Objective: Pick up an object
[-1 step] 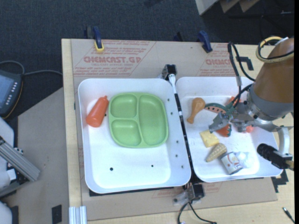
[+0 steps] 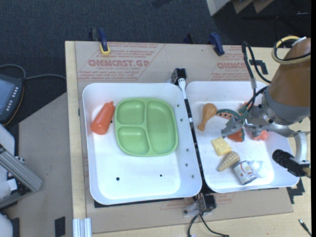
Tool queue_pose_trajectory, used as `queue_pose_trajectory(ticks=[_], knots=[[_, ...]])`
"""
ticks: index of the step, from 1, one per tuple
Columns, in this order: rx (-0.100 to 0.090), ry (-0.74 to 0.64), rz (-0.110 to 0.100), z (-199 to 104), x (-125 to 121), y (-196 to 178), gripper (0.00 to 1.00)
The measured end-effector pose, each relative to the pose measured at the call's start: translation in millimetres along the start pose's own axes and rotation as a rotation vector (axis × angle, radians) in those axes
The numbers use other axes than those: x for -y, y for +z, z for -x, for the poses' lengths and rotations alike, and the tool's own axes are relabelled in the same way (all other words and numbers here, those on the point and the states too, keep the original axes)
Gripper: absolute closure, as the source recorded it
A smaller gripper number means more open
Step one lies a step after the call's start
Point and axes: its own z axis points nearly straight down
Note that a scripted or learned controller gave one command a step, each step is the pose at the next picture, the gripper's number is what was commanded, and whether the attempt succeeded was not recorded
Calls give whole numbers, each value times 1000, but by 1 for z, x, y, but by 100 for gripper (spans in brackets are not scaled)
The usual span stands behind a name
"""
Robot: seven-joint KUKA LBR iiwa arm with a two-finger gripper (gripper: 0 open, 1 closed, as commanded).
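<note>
1. A cardboard-topped bench [image 2: 148,58] fills most of the scene, with faded red lettering on it and blue clamps [image 2: 102,37] along its far edge. Dark carpet surrounds it.
2. Two shallow white bins sit side by side on the bench: the left bin [image 2: 98,172] and the right bin [image 2: 217,181], their inner rims touching.
3. The arm [image 2: 292,85] comes in from the right, its orange band large and partly cut off by the picture's edge. It hangs over the right bin's far right part and hides what lies beneath.
4. A green divided plate [image 2: 146,126] with three compartments lies in the left bin, near its middle.
5. An orange-red bottle-shaped toy [image 2: 102,118] lies just left of the plate, tilted.
6. The gripper [image 2: 236,127] points left, low in the right bin. Its grey fingers look somewhat parted, but whether they grip anything is hard to make out.
7. Small red pieces [image 2: 238,136] lie right at the fingers, partly hidden; their shape is unclear.
8. A tan drumstick-shaped toy [image 2: 207,115] lies left of the gripper, apart from it.
9. A yellow block [image 2: 220,145], a cone-shaped toy [image 2: 228,161] and a crumpled silver packet [image 2: 246,171] lie nearer the front of the right bin.
</note>
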Motion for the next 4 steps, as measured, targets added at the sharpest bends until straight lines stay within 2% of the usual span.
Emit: queue_pose_trajectory(ticks=[1,3,4], knots=[[-1,1,-6,2,-3,44,0],[-2,1,-5,8,1,128,0],[0,2,1,8,0,115,100]])
